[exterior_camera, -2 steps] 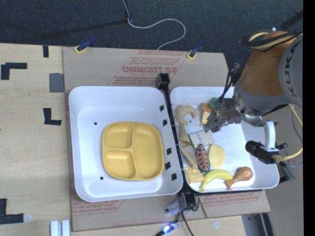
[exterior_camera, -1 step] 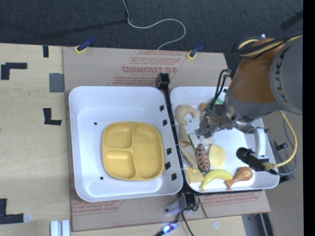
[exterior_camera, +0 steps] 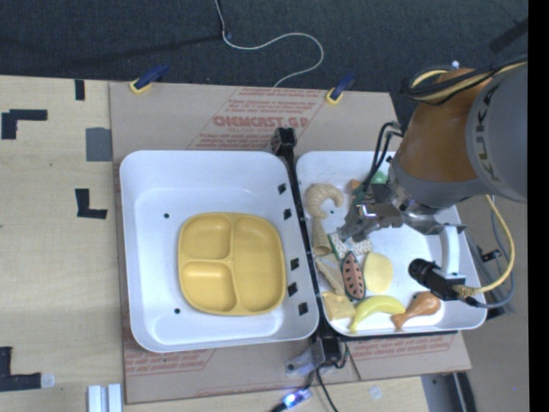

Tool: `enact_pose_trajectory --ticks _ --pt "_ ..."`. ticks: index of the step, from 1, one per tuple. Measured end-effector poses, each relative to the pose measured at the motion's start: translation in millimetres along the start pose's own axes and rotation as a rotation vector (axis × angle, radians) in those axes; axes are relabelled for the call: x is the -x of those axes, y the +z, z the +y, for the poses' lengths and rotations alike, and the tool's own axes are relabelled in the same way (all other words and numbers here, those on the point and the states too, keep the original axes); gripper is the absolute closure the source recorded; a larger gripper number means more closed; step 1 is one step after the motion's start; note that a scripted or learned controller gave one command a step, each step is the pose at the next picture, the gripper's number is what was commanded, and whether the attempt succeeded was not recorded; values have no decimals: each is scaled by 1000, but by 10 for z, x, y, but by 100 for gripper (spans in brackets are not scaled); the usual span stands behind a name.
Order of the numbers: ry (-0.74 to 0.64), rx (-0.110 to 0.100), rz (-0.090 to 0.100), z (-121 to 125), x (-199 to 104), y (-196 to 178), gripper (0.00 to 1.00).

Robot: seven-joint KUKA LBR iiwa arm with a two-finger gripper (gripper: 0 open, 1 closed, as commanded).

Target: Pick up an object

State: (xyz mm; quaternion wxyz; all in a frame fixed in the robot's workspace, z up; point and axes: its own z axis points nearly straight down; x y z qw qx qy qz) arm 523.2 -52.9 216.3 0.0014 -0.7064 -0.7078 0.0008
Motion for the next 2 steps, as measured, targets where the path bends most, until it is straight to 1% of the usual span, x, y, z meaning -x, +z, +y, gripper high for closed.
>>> enact_pose_trajectory --ticks 1,2 --pt "1 -1 0 -30 -22 5 100" --pt "0 -1 0 -139 6 -11 100"
